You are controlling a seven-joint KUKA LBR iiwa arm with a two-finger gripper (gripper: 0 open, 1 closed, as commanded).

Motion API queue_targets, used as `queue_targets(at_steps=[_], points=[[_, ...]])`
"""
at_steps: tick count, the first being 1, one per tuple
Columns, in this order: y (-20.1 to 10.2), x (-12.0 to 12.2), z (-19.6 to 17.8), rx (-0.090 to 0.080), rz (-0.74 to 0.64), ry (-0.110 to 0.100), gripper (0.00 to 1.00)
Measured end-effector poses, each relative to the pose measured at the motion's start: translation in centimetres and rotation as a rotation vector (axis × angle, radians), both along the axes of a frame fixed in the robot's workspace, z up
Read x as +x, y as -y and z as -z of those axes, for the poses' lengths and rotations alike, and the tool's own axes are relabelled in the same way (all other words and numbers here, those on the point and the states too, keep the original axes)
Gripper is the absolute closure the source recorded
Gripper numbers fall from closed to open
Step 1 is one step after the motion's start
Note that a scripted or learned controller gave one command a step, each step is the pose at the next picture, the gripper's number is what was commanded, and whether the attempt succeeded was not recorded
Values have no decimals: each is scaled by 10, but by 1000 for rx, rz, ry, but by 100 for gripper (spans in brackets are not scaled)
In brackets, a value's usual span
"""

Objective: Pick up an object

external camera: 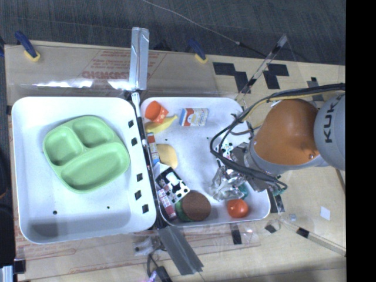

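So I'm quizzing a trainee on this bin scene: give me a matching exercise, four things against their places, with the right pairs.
Things:
1. green divided plate
2. tomato
3. small carton
4. brown ball

Places:
A. right bin, far edge
B. left bin
C. right bin, near edge, just below the gripper
D. right bin, near edge, next to the black-and-white checkered item

Pairs: 1-B, 2-C, 3-A, 4-D

You've got a tan bench (329, 228) carrying two shallow white bins side by side, touching along the middle: left bin (23, 157), right bin (202, 101). Blue clamps (26, 46) grip the bench's far edge.
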State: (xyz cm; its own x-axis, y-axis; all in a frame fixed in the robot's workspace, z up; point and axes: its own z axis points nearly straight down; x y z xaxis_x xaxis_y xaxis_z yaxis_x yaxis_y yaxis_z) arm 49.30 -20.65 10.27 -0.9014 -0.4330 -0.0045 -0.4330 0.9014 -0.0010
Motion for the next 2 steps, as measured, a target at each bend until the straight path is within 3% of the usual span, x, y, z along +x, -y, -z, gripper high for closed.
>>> queue_targets(at_steps=[1, 2], points=[[-52, 18, 11, 1, 237, -7, 100], [4, 62, 10, -2, -54, -2, 100]])
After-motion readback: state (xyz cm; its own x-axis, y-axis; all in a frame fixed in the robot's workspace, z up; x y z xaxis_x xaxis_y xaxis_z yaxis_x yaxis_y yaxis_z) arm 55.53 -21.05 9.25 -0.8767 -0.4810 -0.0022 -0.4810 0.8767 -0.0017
